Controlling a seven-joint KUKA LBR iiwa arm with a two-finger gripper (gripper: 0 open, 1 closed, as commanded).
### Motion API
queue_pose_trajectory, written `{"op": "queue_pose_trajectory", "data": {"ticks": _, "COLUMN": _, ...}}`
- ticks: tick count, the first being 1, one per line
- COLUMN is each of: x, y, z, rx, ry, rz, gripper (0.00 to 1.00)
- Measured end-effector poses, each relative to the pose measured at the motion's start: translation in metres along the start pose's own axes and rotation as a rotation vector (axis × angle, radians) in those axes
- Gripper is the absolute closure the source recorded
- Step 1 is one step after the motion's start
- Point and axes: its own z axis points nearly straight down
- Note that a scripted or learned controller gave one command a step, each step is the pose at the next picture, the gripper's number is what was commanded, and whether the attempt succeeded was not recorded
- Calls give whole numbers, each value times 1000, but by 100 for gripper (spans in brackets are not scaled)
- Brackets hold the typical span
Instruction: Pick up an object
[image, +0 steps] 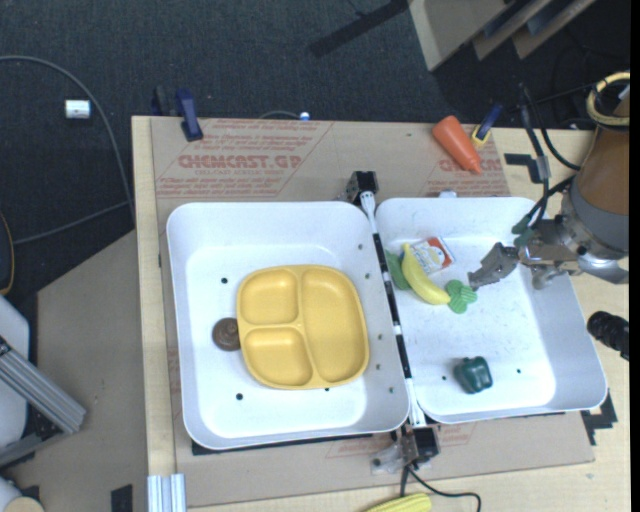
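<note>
Dark carpet (80, 40) around wooden bench (150, 300)

Orange carrot (458, 144) on the bench (250, 160)

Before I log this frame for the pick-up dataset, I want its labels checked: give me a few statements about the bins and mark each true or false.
1. The yellow divided plate lies in the left bin. True.
2. The banana lies on the plate. False: it lies in the right bin, near the divider.
3. The gripper holds the banana. False: it hangs over the right bin, just right of the banana, with nothing between its fingers.
4. A dark green object sits alone in the right bin's near part. True.
5. An orange carrot-like object lies inside the right bin. False: it lies on the board beyond the bin.
</note>
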Motion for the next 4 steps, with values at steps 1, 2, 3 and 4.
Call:
{"op": "queue_pose_trajectory", "data": {"ticks": 1, "x": -25, "y": -6, "z": 181, "rx": 0, "ry": -1, "rz": 1, "gripper": 0}}
{"op": "queue_pose_trajectory", "data": {"ticks": 2, "x": -25, "y": -32, "z": 182, "rx": 3, "ry": 1, "rz": 1, "gripper": 0}}
{"op": "queue_pose_trajectory", "data": {"ticks": 3, "x": 6, "y": -32, "z": 182, "rx": 4, "ry": 2, "rz": 0, "gripper": 0}}
{"op": "queue_pose_trajectory", "data": {"ticks": 4, "x": -1, "y": -31, "z": 182, "rx": 1, "ry": 0, "rz": 1, "gripper": 0}}
